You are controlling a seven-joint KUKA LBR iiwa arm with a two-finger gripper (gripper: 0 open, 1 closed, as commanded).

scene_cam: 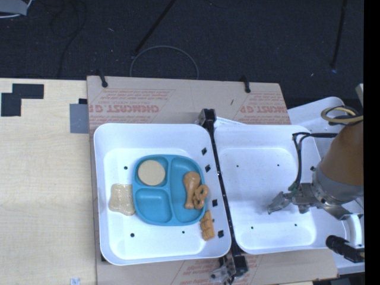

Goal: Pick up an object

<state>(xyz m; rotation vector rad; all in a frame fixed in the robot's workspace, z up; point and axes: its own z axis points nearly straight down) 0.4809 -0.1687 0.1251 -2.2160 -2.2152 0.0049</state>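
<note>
Item: my grey two-finger pincer [278, 205], low over the floor of the shallow white right-hand bin [261, 159]; fingers apparently apart with nothing between them, though the view is blurred there. Item: shallow white left-hand bin [113, 141], holding a blue three-compartment plastic tray [159, 209]. In the tray: a round tan disc [151, 172], upper-left compartment; a knobbly brown pretzel-like piece [195, 190], right compartment. Beside the tray: a pale beige slab [122, 199], touching its left edge; a small orange-brown lump [207, 225], at its lower right.
</note>
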